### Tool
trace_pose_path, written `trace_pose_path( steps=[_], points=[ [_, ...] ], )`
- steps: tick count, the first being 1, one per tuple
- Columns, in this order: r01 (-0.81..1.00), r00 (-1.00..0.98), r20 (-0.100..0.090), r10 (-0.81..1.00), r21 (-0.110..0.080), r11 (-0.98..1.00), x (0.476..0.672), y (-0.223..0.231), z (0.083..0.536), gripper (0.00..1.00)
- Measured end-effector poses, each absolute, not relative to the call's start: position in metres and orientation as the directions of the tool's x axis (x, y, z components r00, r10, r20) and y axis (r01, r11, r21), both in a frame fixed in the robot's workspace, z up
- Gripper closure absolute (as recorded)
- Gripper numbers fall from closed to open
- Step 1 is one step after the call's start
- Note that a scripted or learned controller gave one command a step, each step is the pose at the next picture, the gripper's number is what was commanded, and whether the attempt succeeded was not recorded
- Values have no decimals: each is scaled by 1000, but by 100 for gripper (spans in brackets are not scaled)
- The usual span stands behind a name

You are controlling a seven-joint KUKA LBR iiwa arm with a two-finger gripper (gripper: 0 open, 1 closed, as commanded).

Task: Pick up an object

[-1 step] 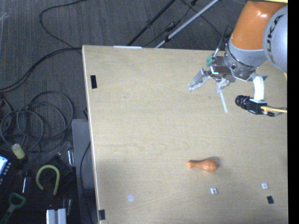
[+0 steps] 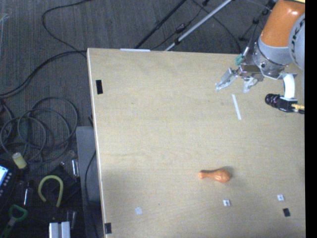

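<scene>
A small orange gourd-shaped object (image 2: pixel 215 175) lies on its side on the pale wooden bench top (image 2: pixel 158 133), in the lower right part. My gripper (image 2: pixel 234 86) hangs at the upper right, well above and behind the orange object, and apart from it. Its two fingers (image 2: pixel 222 85) are spread open with nothing between them. The orange-banded wrist (image 2: pixel 281 21) rises behind it at the frame's right.
A thin white strip (image 2: pixel 237 107) lies on the bench just below the gripper. Small tags (image 2: pixel 226 202) dot the lower right, and a black mark (image 2: pixel 99 87) sits near the left edge. Cables and tools (image 2: pixel 47 133) lie on the floor left of the bench.
</scene>
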State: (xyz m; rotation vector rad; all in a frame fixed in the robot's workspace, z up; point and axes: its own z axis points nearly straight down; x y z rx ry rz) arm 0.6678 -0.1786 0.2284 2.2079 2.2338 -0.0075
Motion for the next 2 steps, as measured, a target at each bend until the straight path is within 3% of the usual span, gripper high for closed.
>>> trace_pose_path(
  steps=[1,2],
  points=[
    [992,-124,-1,992,-4,124,661,-224,108,0],
    [875,-485,0,875,0,485,669,-207,84,0]
  ],
)
